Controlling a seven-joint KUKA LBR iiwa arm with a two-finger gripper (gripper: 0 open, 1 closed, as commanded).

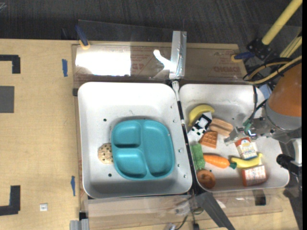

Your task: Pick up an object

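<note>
No writing can be read: the carton (pixel 247 149) has a red and white label, too small to make out. The gripper (pixel 240 134) is low in the right bin (pixel 225 92), its tip just beside the carton's upper left corner and near the wafer (pixel 221 127). The fingers are too blurred to judge.

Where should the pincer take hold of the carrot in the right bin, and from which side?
Probably from above, across the carrot at its orange middle. It lies flat with its long axis left to right, so fingers should close front to back. The green piece crowds its left end and a yellow item its right.
</note>
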